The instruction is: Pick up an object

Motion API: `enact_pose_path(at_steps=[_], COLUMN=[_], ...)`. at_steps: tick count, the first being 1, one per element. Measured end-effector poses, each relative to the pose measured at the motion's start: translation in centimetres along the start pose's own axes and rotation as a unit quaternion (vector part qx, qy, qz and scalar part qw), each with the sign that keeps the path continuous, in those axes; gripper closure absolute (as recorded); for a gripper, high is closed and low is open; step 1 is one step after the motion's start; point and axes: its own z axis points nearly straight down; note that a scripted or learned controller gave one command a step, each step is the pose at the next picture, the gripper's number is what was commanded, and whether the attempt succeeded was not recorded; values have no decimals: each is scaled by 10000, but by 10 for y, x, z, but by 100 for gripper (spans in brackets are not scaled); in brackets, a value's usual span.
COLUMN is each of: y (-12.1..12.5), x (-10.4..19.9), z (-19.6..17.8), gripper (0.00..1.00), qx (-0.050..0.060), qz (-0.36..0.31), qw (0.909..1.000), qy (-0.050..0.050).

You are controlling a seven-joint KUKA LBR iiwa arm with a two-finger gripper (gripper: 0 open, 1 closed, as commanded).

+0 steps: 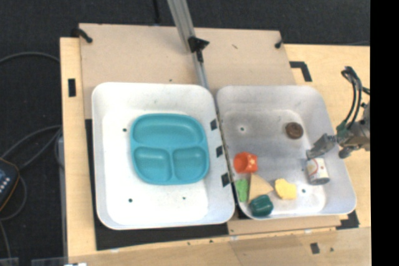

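Status: pick not yet done. Gripper [323, 147] sits at right edge of frame, just above a small white can [317, 171] lying in the right bin [268, 103]. You can't tell finger state; nothing visibly pinched. Remaining: grasp, lift.

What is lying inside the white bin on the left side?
The left bin holds one turquoise tray with three compartments, lying flat. Nothing visible sits in the compartments. Whatever is beneath the tray is covered.
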Motion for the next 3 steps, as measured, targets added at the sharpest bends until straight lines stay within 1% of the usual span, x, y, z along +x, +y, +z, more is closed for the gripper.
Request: enact_pose_path(at_steps=[1,2,3], y=[0,0,-2], x=[0,2,2], z=[0,42,97], gripper=[0,0,0], qx=[-2,23,-43], qz=[5,14,16], qw=[10000,10000,10000], qy=[0,-1,-33])
